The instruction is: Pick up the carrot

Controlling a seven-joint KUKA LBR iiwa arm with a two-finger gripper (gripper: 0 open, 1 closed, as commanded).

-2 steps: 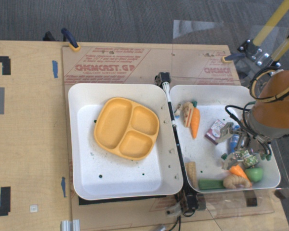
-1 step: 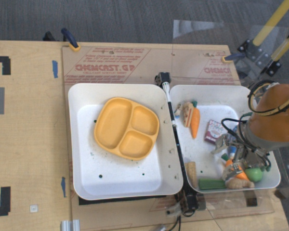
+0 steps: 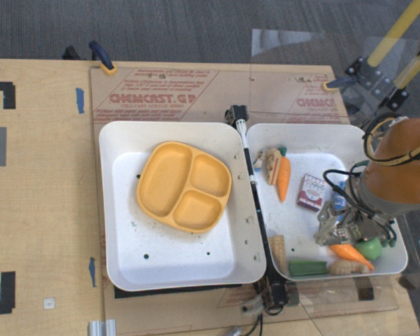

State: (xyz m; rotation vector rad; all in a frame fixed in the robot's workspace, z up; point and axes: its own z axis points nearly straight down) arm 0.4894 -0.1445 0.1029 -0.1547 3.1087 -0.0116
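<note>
Red print "CHEMCAST GP" readable on brown protective paper covering clear sheet [image 3: 161, 93] behind left bin; repeated, cut off as "CHEMC…", at [image 3: 315, 102] behind right bin. Smaller red lines above and below too fine to read. Print on small maroon-and-white box [image 3: 311, 192] in right bin illegible.

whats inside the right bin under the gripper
Under the gripper lie an orange piece, a green piece and a tan one. The arm covers whatever lies further right. The carrot lies apart, further left.
</note>
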